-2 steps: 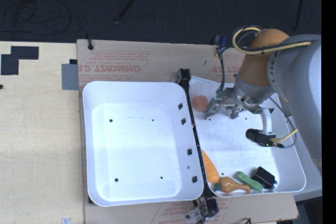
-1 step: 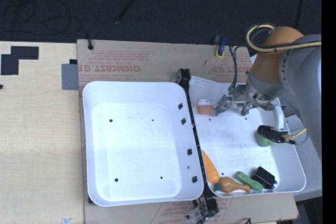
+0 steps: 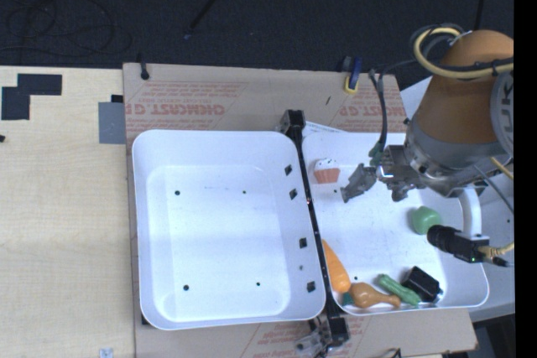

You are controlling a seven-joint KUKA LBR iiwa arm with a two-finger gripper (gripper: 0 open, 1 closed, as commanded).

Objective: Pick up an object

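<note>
Along the near rim of the right-hand bin (image 3: 478, 293) lies a small cluster of items: an orange carrot-shaped piece (image 3: 335, 266) leaning against the black divider (image 3: 308, 218) between the two bins, a tan-orange curved item (image 3: 369, 294) just beside it, a green elongated toy (image 3: 398, 289) touching that, and a black block (image 3: 423, 282) at the cluster's right end. Farther back, near the bin's right side, a green ball-like object (image 3: 424, 219) sits just above a black cylindrical fitting (image 3: 454, 243) on the arm's cabling. The grey gripper (image 3: 362, 181) hangs over the middle of the right bin, its dark fingers (image 3: 353, 188) pointing toward the divider with nothing visible between them; whether they are spread or closed cannot be told from this angle. Just left of the fingertips, apart from them, a small orange-and-white block (image 3: 326, 173) rests on the bin floor near the divider's far end. Behind the gripper rises the arm's orange band (image 3: 466, 96), with a yellow cable loop (image 3: 436, 42) above it. The left-hand bin (image 3: 143, 205) stands beside the right one, both on a brown cardboard sheet (image 3: 218, 96) laid across the pale wooden bench (image 3: 59, 205). A blue-and-yellow clamp (image 3: 352, 73) grips the cardboard's far edge.
</note>
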